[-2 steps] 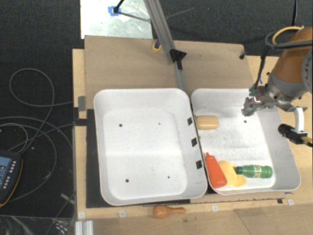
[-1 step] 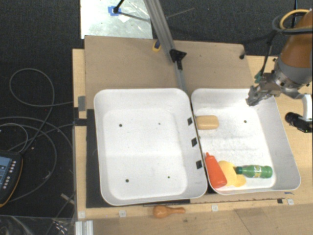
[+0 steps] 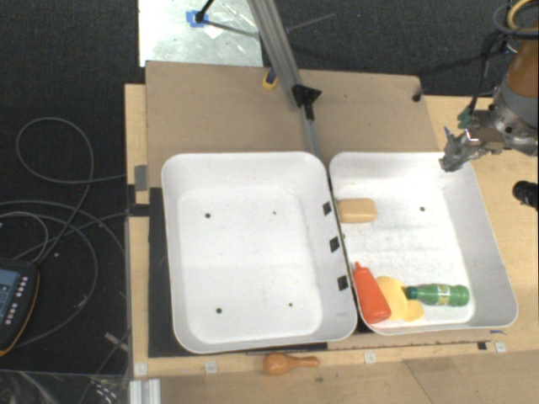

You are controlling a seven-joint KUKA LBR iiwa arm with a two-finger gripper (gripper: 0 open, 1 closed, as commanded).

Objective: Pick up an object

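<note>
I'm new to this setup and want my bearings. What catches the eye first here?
The bright cluster in the right bin's near corner: a red bottle, a yellow object and a green bottle. A tan block lies by that bin's left wall, and the end effector hovers over its far right corner.

place: robot lab | signs: arm, bins (floor cables)

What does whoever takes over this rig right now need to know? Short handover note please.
Gripper: over the right bin's far right corner, nothing seen in it.
Right bin holds a tan block by its left wall, and a red bottle, a yellow toy and a green bottle along the near edge.
Done: nothing picked yet.
Left: go down on one item, grasp, lift.
</note>
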